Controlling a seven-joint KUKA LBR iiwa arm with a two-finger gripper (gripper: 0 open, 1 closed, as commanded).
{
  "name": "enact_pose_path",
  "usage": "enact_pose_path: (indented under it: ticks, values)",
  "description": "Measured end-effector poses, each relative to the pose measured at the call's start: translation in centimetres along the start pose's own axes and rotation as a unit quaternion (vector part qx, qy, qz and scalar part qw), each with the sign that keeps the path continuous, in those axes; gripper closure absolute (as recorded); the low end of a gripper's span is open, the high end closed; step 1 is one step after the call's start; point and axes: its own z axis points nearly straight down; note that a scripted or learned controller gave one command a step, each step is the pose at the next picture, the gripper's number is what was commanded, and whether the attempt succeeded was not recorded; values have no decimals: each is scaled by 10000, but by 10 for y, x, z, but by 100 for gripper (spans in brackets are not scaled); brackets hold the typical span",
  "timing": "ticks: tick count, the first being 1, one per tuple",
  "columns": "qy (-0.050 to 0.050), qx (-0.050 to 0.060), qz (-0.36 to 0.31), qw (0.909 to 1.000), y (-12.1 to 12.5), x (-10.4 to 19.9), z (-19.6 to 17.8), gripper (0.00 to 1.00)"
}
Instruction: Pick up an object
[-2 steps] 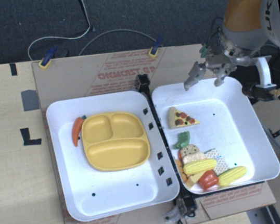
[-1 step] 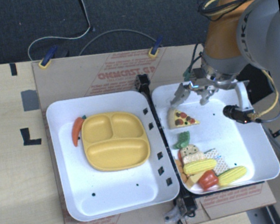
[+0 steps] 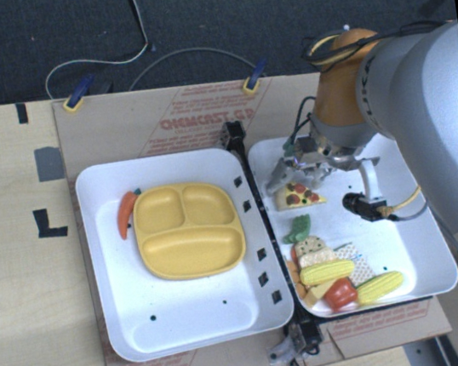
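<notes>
- I saw the gripper [image 3: 302,168] low over the right bin [image 3: 407,218], in its far-left part, close to the divider between the two bins.
- The nearest candidate was a small pizza-slice toy [image 3: 301,196], lying flat on the bin floor just below the gripper in the camera view, toward the near edge. It looked to be touching the gripper or just under its tips; I could not tell which.
- Long axis of the slice ran roughly left to right across the bin, parallel to the bin's far edge.
- Gripper state: I could not tell from this angle. The metal parts at the wrist blurred together and nothing was visibly held.
- Look of the slice: a pale yellow wedge with red spots, thin and low. I judged it a hard grasp, with little height to pinch.
- Other objects sat farther toward the near edge of the same bin: a green leafy piece [image 3: 298,229], a pale cracker-like piece [image 3: 312,248], a corn cob [image 3: 327,273], a red pepper [image 3: 340,293] and a second corn cob [image 3: 381,286] near the near-right corner. These were crowded, several touching.
- The left bin [image 3: 113,265] held a yellow divided plate [image 3: 189,229] at its centre and an orange carrot [image 3: 125,213] beside the plate's left rim, well apart from the gripper.
- Judgement: the pick was not yet made; a short descent onto the slice seemed the likely move.
</notes>
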Motion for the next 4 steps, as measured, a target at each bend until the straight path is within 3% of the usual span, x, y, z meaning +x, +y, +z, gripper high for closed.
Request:
enact_pose_path:
  ticks: [1,2,3,4]
  values:
    - [6,-31,-4,10000,14,-2,9,0]
    - [-11,-90,11,10000,28,-38,-106,0]
    - [-1,-16,-1,10000,-6,-2,14,0]
    - [3,-45,6,10000,16,-28,-14,0]
